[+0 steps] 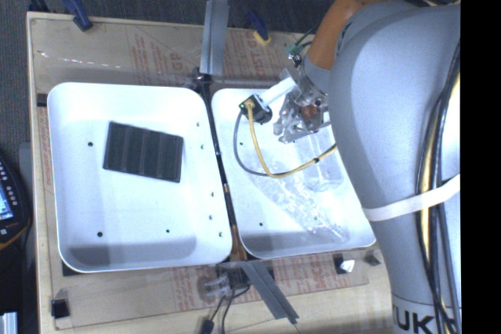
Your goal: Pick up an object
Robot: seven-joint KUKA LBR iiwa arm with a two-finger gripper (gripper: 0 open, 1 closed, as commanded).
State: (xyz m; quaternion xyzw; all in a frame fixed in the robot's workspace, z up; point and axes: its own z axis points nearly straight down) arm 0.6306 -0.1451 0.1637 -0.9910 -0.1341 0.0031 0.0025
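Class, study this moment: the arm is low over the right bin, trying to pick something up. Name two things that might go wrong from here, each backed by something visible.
1. The clear plastic items in the right bin are see-through and hard to make out against the white floor, so the pincer may close on nothing.
2. The yellow cable loops loosely beside the pincer and might snag or drag items.

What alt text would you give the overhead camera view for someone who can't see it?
A grey robot arm with an orange band reaches from the right, its tool low over the right shallow white bin, which holds clear crumpled plastic. The left white bin holds a dark ribbed rectangular slab.
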